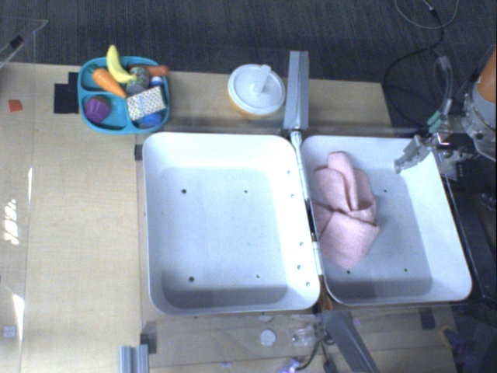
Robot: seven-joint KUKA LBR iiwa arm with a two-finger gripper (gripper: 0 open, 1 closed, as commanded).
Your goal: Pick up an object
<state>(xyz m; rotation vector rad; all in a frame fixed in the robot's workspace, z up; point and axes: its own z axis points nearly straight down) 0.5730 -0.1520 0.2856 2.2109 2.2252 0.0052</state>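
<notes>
Hand (409, 159) at the far right corner of the right bin (435, 208), over the rim, pointing down and left; whether it is apart or together cannot be made out from this angle. Nothing visible in its grasp. Arm enters from the right edge, grey, orange band (488, 84) just showing at the top right. Pink cloth (345, 208) lies crumpled in the left half of the right bin, close against the wall shared with the left bin (221, 224), well apart from the hand. Beyond the bins on the surface (70, 231): a white lidded cup (256, 90) near the divider post, and at the far left a blue tray (120, 93) holding a banana (118, 64), a carrot (107, 81) and other small toy foods.
</notes>
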